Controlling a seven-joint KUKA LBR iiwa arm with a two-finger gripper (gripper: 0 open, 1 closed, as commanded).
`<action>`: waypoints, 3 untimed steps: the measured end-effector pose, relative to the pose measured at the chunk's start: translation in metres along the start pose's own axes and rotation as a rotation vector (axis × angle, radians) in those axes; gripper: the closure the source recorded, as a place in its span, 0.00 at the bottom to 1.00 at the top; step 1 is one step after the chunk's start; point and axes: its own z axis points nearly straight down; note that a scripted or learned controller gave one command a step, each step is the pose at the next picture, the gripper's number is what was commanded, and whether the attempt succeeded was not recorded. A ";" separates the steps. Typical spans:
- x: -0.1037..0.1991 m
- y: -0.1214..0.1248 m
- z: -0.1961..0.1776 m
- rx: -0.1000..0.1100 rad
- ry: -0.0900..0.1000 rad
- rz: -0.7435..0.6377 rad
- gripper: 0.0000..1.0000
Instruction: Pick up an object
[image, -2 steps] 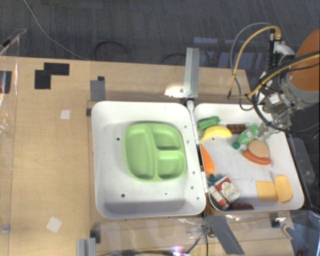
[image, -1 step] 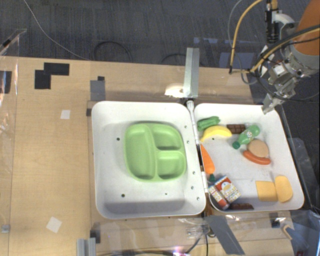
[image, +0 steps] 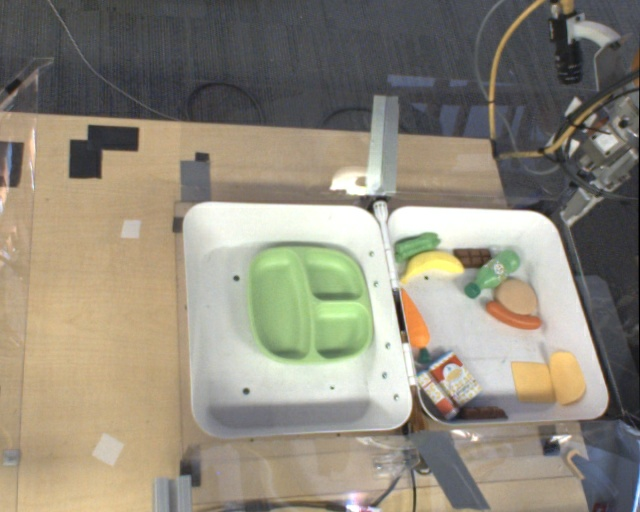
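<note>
Two white bins sit side by side on the worktop (image: 100, 330). The left bin (image: 215, 415) holds one thing, a green divided plate (image: 308, 303) lying flat at its centre.

The right bin (image: 470, 335) holds the toy foods that could be picked. At its 10 o'clock lies a green pickle (image: 417, 243), with a banana (image: 432, 265) just beneath it. Near 12 o'clock are a brown chocolate bar (image: 472, 257) and a green bottle (image: 492, 272). A tan bun (image: 517, 296) touches an orange sausage (image: 514, 318) at 3 o'clock. A carrot (image: 414, 320) lies along the wall at 9 o'clock. A small carton (image: 450, 383) sits at 7 o'clock, beside a dark bar (image: 485, 411). A yellow cheese block (image: 532, 381) and a rounded orange piece (image: 567, 377) touch at 5 o'clock.

The end effector (image: 598, 160) hangs outside that bin, beyond its 1 o'clock corner; I cannot tell whether it is spread or pressed together.
</note>
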 end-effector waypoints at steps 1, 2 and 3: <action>0.017 -0.007 0.026 -0.002 -0.003 -0.275 1.00; -0.026 0.070 0.080 -0.005 -0.004 -0.568 1.00; 0.014 0.012 0.021 -0.001 0.002 -0.553 1.00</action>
